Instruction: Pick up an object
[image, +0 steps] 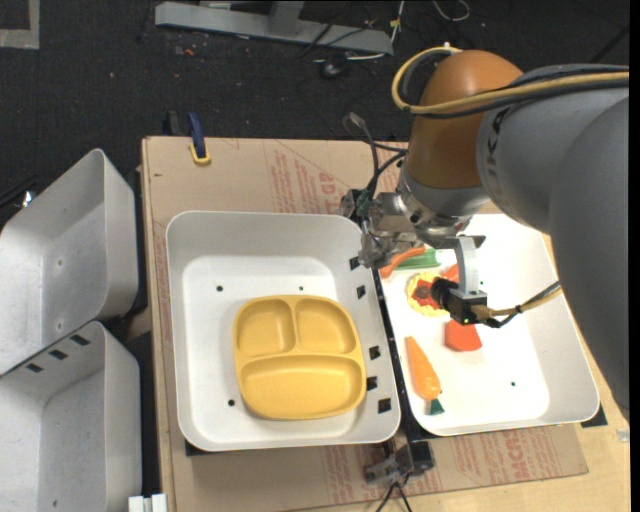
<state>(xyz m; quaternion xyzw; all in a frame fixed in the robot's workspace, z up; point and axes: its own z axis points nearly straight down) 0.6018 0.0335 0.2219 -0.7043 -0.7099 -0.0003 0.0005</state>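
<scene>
Camera view: the grey arm (560, 130) with the orange band is reaching in from the right, and the gripper (383, 243) is hanging over the top left corner of the right bin (520, 400), just beside the wall it shares with the left bin (180, 300). Whether the gripper is open or closed cannot be told from this angle, and nothing is showing as held. The pickable things are lying in the right bin's left half: a green and orange piece (412, 258) just beside the gripper, a yellow and red toy (425, 293) below it, an orange-red block (462, 335) near that, and a toy carrot (425, 372) lying lowest with its green end toward the bottom. A yellow divided plate (298, 355) is sitting flat in the left bin. Both bins are resting on a cardboard sheet (250, 165).
</scene>
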